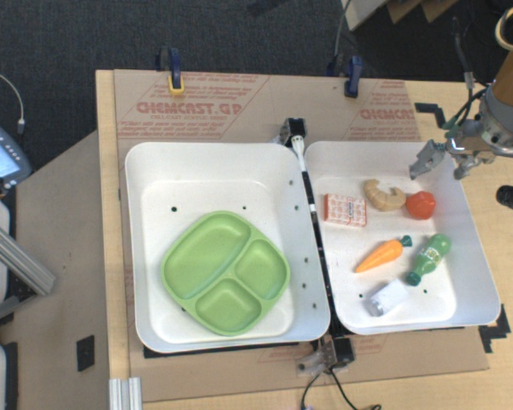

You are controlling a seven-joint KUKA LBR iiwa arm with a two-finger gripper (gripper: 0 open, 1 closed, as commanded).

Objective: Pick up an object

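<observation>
**Six items wait in the right bin as open claw hovers at its far edge**

Six objects are counted in the right bin (470,306): one cracker packet (344,210), one peanut-shaped piece (383,196), one tomato (420,205), one carrot (381,255), one green bottle (428,259), one grey item (386,299). One green divided plate (226,271) lies in the left bin (145,186). The gripper (445,158) is seen spread wide and empty above the far right corner. A clean pick is judged to need centring over the nearby tomato before descent.
</observation>
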